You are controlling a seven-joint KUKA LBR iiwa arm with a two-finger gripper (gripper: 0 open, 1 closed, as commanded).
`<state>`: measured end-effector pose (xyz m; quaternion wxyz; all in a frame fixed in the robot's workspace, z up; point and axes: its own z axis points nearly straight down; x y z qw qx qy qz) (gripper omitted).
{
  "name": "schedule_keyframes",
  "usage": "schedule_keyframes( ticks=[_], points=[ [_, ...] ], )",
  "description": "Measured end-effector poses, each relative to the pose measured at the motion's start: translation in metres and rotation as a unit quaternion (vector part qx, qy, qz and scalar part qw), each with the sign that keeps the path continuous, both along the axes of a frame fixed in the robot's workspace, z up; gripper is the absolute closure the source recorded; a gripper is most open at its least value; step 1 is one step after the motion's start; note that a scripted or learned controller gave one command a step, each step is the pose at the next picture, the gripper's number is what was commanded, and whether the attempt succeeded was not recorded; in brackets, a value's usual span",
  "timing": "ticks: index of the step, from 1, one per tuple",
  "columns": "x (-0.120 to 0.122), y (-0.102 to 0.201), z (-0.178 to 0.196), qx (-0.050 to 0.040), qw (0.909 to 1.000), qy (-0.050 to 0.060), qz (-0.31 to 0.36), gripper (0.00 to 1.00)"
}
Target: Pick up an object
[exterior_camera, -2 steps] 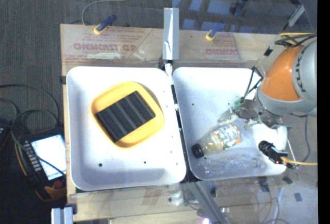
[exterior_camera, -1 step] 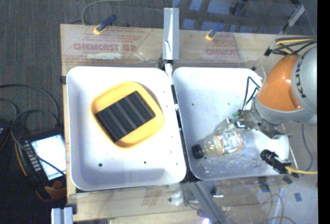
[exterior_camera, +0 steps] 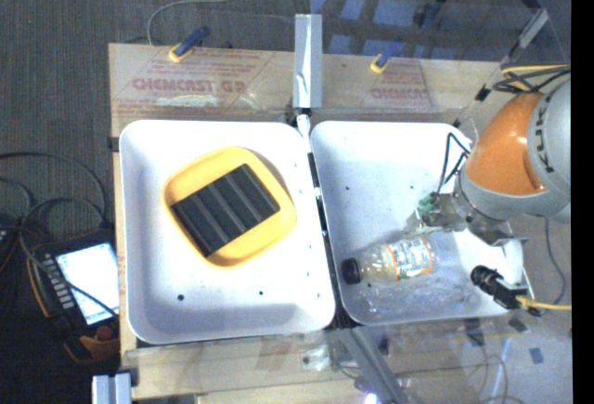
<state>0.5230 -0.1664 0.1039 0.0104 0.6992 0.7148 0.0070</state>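
Gripper (exterior_camera: 434, 215) sits low in the right bin (exterior_camera: 390, 129), tucked under the orange wrist band. Whether it is open or closed: can't tell, the wrist hides it. It appears to be just above or touching the base end of the clear bottle (exterior_camera: 397, 261), but contact is not certain at this slant. Nothing is visibly held.

The bottle lies on its side at the front of the right bin, black cap toward the divider (exterior_camera: 316, 198), label up, base toward the arm.

Risks:
- Round, smooth bottle on its side: a closing grip on the base end could squirt it away or roll it toward the front wall.
- Grabbing at one end, not mid-body: likely to tip and slip out on the lift.
- Clear plastic probably flexes, so the hold may be weak.
- Loose dark cables (exterior_camera: 453, 159) hang beside the wrist and could snag on a swing.

Room:
- Bottle is near the front wall and its cap is near the divider, so little space on those two sides.
- Back half of the right bin is bare floor, good room to retreat and lift.
- Left bin (exterior_camera: 130, 207) holds a yellow tray-like object (exterior_camera: 232, 205) with a black ribbed insert, well apart and out of the way.
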Motion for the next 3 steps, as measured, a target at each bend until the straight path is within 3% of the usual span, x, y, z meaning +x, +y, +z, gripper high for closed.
schedule_keyframes(
  ticks=[1,2,3],
  points=[
    [-0.001,0.000,-0.002,0.0002,1.0000,0.002,0.000,0.00],
    [-0.012,0.005,-0.011,-0.0060,0.9965,-0.002,0.083,0.00],
    [0.005,-0.011,-0.012,0.0047,0.9951,0.006,-0.099,0.00]
  ],
)
